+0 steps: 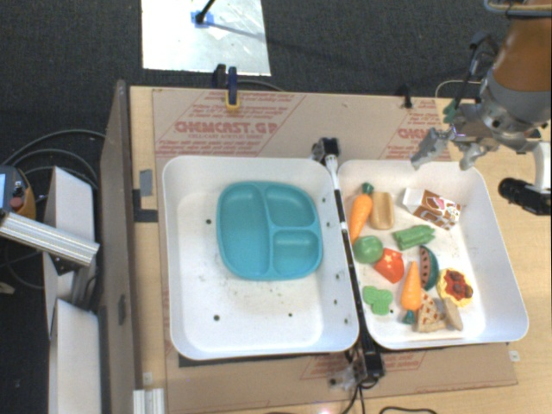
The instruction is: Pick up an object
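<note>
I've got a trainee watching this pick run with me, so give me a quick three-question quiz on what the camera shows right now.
1. True or false: the teal divided plate lies in the left bin.
2. Multiple choice: where is the gripper? A) down among the toy foods B) above the far rim of the right bin C) over the plate
3. Fill in: the orange toy with a green top next to the divider between the bins is a ______.

Key
1. True.
2. B; nothing shows between its fingers.
3. Carrot.
</note>
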### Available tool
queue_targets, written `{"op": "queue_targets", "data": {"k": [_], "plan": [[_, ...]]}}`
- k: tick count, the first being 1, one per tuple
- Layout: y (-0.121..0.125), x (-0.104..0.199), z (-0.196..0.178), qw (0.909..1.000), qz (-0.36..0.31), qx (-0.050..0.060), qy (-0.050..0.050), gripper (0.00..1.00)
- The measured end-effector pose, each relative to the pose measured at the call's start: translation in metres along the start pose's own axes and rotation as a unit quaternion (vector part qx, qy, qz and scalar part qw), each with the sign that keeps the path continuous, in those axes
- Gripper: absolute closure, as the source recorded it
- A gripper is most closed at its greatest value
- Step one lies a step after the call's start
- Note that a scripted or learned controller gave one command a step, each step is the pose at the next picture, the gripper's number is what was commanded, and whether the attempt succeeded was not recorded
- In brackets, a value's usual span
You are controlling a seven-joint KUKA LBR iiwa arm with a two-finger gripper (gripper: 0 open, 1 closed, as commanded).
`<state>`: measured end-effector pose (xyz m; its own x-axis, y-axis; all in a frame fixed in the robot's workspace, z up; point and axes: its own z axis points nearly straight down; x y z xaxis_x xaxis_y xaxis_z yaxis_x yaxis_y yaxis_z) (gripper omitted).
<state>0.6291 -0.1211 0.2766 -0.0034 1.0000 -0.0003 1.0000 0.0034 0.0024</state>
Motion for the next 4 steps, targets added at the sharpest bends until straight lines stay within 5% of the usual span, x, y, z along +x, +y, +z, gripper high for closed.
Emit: {"op": "queue_targets", "data": {"k": [1,2,3,4], "plan": [[-0.016,0.053,0.098,1.0,-0.003,0.005,0.002,0.0],[-0.005,0.038,0.197,1.0,0.001,0.004,0.0,0.0],[-0.002,0.039,0.181,1.0,0.001,-0.001,0.0,1.0],[-0.014,0.073,0.086,1.0,-0.002,-0.004,0.001,1.0]]}}
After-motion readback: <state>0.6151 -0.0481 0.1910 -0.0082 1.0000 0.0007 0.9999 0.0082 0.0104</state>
